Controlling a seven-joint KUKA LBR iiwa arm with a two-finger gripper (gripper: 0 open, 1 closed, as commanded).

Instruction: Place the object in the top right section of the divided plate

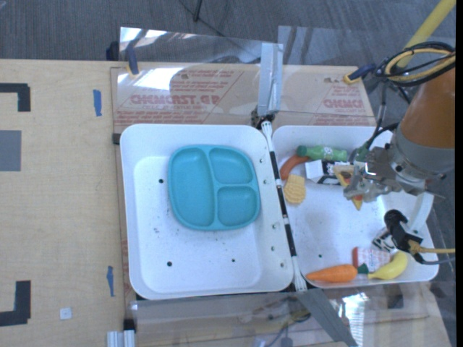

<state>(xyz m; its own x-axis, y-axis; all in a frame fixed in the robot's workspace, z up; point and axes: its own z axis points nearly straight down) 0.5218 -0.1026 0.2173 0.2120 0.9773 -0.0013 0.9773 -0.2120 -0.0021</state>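
A teal divided plate (214, 187) lies in the left bin (145, 251). It has one long section on the left and two smaller sections on the right. My gripper (359, 183) hangs over the upper middle of the right bin (325, 237), well to the right of the plate. A small orange-yellow piece (357, 200) pokes out from under the gripper's tip. The gripper hides most of it, so I cannot tell whether it is held or lying on the bin floor.
The right bin also holds a green bottle-shaped item (323, 152), a reddish sausage (291, 165), a yellow waffle-like piece (294, 190), a carrot (332, 273), a banana (390, 267) and a red-and-white packet (370, 256). A raised divider (278, 201) separates the bins.
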